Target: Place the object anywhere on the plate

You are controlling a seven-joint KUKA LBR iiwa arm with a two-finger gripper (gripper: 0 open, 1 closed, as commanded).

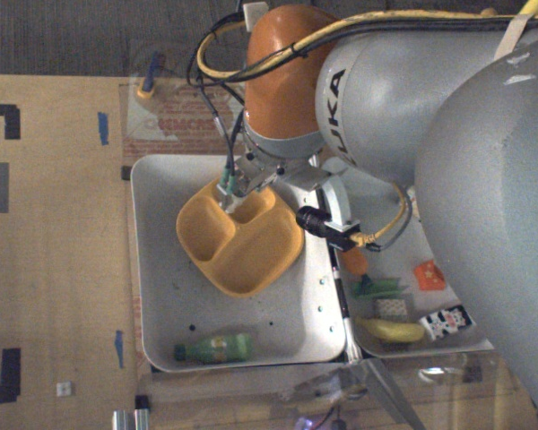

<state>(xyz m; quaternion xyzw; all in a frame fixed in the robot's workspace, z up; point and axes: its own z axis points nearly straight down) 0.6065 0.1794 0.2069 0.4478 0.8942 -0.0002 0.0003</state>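
Plate [242,240], yellow and divided into compartments, sits in the left bin [161,285], and my end effector [229,186] is right over its upper edge, close to the ridge between two compartments. I can make out something small and greenish at the tip, but whether that is the object or part of my own hardware, I can't say; my wrist [282,70] and its orange band cover the view from above. So I cannot tell whether I'm clenched on anything or released.

If I am carrying the object, the job now is simple: come down gently over a compartment floor instead of the ridge, let go low so nothing bounces out, then lift straight up clear of the rim. A nudge toward the plate's middle would probably give more margin.

Moving outward: a green bottle [213,348] lies on its side near the bottom edge of the same bin, well apart from the plate. In the right bin [430,343] I see a banana [393,331], a small orange piece [429,276], a green item [377,287] and a black-and-white carton [446,321]. My grey arm [466,168] cuts off most of that bin, so more could be lying beneath it on the counter side.
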